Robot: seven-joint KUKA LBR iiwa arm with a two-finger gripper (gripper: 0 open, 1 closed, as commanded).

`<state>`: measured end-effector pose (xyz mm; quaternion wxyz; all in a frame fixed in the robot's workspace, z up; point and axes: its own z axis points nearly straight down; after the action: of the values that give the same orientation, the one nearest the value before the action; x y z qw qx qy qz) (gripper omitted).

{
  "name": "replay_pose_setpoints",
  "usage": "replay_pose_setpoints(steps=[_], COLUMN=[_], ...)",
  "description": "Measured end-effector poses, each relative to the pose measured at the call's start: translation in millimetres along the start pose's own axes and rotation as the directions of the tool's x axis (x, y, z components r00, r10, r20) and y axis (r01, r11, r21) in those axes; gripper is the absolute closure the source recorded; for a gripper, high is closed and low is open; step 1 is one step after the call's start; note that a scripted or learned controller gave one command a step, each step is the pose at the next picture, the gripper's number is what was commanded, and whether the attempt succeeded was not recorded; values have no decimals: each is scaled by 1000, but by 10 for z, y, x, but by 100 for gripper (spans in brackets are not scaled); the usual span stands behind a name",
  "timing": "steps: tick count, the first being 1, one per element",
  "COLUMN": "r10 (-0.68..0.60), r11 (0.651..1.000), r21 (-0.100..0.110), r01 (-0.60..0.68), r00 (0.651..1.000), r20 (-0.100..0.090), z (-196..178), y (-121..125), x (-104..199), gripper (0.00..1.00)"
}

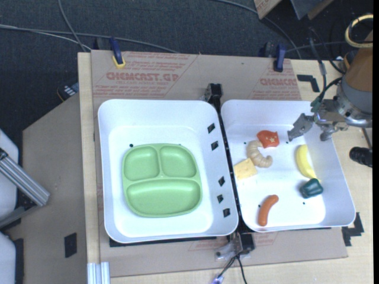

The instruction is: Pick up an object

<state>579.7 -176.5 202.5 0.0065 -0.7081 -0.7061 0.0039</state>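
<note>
Plastic toys: curved yellow banana point(305, 161), smooth orange sausage point(267, 209), glossy green divided plate point(161, 179).

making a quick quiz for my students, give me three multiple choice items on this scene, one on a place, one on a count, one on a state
1. Where does the green tray lie?
A. left bin
B. right bin
C. on the bench outside the bins

2. How many compartments does the green tray have?
A. two
B. three
C. five

3. How does the pincer stand?
A. shut on the banana
B. shut on the sausage
C. open, holding nothing

Answers: 1 A, it sits inside the left bin. 2 B, two small ones above one wide one. 3 C, its fingers are spread above the right bin, apart from the banana and the sausage.
</note>
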Motion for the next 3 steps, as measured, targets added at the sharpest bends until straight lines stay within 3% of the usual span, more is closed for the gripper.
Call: replay_pose_setpoints(steps=[1,3], r10=[-3,-3], r11=[1000,1000], r21=[-14,-7], r01=[3,3], r00=[1000,1000], r20=[3,0], z=[-75,947], y=[31,-63], x=[3,149], gripper=[0,0])
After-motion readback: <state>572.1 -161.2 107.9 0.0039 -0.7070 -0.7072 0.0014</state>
